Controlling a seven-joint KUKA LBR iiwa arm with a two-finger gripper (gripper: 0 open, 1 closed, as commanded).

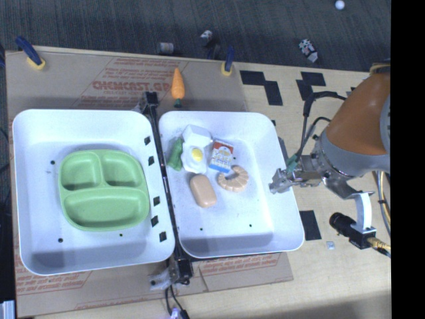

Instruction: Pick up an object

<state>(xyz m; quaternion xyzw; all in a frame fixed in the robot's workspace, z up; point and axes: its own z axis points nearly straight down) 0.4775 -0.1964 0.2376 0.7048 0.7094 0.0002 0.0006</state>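
The tabletop (332, 258) is carrying two white bins side by side; the arm (358, 121) is reaching in from the right, its grey body with the orange band sitting beyond the right bin (282, 214); the left bin (33, 198), farthest from the hand, is holding a green divided tray (103, 188). The hand (277, 183) is hovering over the right bin's right rim, pointing leftward toward the bin's interior; whether it is wide or narrow cannot be told, and nothing is showing within it.

The candidate objects are lying in a cluster to the hand's left, inside the right bin: a white carton with a fried-egg piece (194, 149); a tan bread-like loaf (203, 191), its long axis running diagonally from upper left to lower right; a small red-and-blue box (222, 155); a round tan cookie-like piece (233, 179), nearest the hand and apart from it.

Judgement: the coming move is calling for leftward travel, then descent; the cookie-like piece is requiring the shortest reach.
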